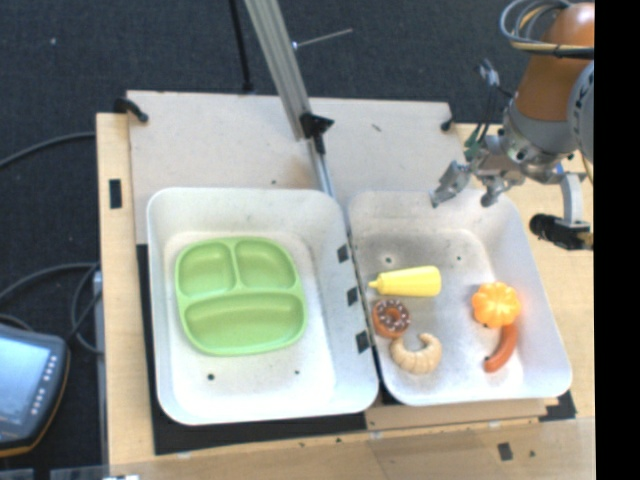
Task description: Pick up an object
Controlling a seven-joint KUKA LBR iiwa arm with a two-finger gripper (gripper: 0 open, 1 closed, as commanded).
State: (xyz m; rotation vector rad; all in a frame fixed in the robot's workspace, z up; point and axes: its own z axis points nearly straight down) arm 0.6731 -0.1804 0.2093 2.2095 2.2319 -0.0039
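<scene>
one gripper (467, 185) with fingers spread above the right bin (530, 258), arm cut off at right.

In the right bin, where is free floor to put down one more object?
Bare floor lies in the right bin above the yellow piece, below the hand. Crowded: lower half, with donut, croissant, orange pumpkin, sausage.

Green divided tray (240, 295): smooth glossy plastic. White bins (170, 378): matt plastic, scuffed grey. Surface (215, 138): pale matt wood-like board. Slanted rail (277, 48): ribbed bare metal. Tool (466, 189): dull grey metal.
</scene>
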